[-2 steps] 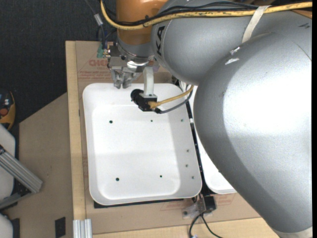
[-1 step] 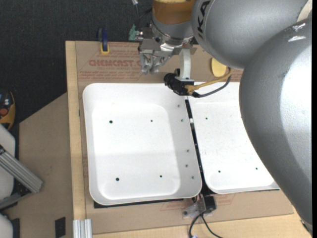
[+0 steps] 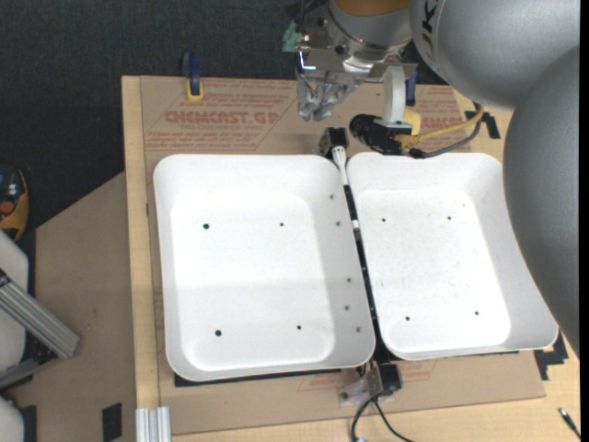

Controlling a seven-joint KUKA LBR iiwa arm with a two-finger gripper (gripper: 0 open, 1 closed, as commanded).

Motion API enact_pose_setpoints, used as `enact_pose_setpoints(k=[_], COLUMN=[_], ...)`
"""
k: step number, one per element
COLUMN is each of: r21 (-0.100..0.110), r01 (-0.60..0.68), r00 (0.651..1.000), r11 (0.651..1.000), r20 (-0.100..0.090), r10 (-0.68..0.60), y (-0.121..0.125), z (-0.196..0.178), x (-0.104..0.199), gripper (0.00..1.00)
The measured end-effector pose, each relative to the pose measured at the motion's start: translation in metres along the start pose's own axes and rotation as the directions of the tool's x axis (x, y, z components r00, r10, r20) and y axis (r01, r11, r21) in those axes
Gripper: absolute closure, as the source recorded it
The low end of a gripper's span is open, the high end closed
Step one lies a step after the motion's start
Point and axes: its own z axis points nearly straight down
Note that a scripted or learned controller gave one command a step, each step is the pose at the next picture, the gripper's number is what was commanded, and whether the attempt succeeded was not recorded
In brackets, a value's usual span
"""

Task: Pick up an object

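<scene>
Over the brown board (image 3: 230, 109), just beyond the far rims of the left-side bin (image 3: 166, 247) and the right-side bin (image 3: 515, 274), hanging with the gripper (image 3: 317, 104) pointing down, its grip state impossible to tell and the object impossible to place from this camera view. Risking a close on air, or a descent onto the bare board or the black clamp (image 3: 333, 141) just beside the bins' junction, through starting outside both bins with no clear target.

Grey arm (image 3: 515, 81) enters from 3 o'clock, fills the 1–2 o'clock corner, orange band at 12. End effector (image 3: 317, 109) hangs near 12 o'clock, pointing down, nothing visible between its tips.
</scene>
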Motion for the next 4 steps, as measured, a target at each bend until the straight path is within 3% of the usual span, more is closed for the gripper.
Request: enact_pose_setpoints(k=[1,2,3,4], r21=[0.020,0.004,0.005,0.014], r01=[0.012,0.000,0.003,0.011], r00=[1.000,1.000,1.000,1.000], r11=[1.000,1.000,1.000,1.000], r20=[-0.001,0.000,-0.001,-0.002], r10=[-0.012,0.000,-0.002,-0.011], y=[-0.022,-0.025,-0.040,-0.035], z=[0.103,0.055,0.027,0.086], x=[0.085,0.032,0.026,0.098], gripper=[1.00,1.00,1.00,1.00])
